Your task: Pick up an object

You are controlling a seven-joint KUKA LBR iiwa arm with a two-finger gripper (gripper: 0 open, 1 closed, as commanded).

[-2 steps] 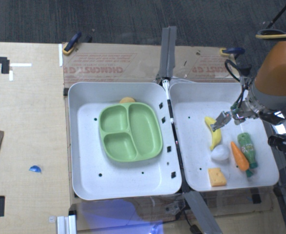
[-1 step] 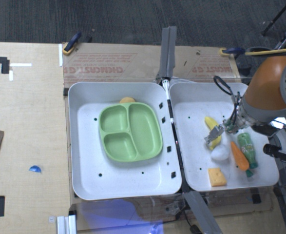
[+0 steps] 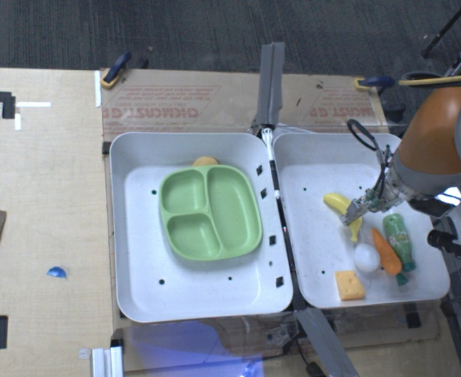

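Bins sit side by side: the left bin (image 3: pixel 136 234) holds a green tray (image 3: pixel 211 211); in the right bin (image 3: pixel 309 234), the claw (image 3: pixel 359 210) seems closed on a yellow banana (image 3: pixel 342 206), beside carrot (image 3: pixel 385 251) and bottle (image 3: pixel 397 240).

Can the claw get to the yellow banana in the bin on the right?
Probably yes. The claw hangs right beside the banana, and nothing lies on top of it. The white egg and carrot lie nearer the bin's front, out of the way.
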